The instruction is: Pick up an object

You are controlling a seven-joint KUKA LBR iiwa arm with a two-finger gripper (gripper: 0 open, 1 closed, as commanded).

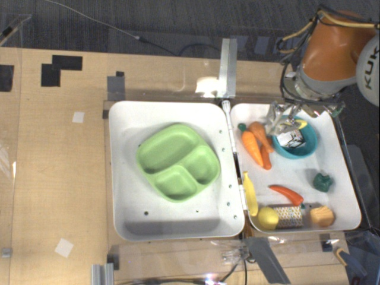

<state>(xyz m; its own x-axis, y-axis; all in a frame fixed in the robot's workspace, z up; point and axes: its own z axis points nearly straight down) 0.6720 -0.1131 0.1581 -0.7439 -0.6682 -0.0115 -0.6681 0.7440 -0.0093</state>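
My gripper (282,123) hangs over the back of the right bin (350,177), just above the blue bowl (300,144) and beside the two carrots (256,142). Its metal fingers point down near the bowl's left rim. A red chili pepper (286,193) lies in the middle of the bin, a dark green piece (323,181) to its right. Along the front edge sit a banana (250,196), a lemon (267,218), a grey grater-like block (290,216) and a tan round piece (322,216).
The left bin (127,177) holds a green divided plate (177,161). A metal post (227,70) stands behind the seam between the bins. The arm's orange band (332,49) looms over the right bin's back corner.
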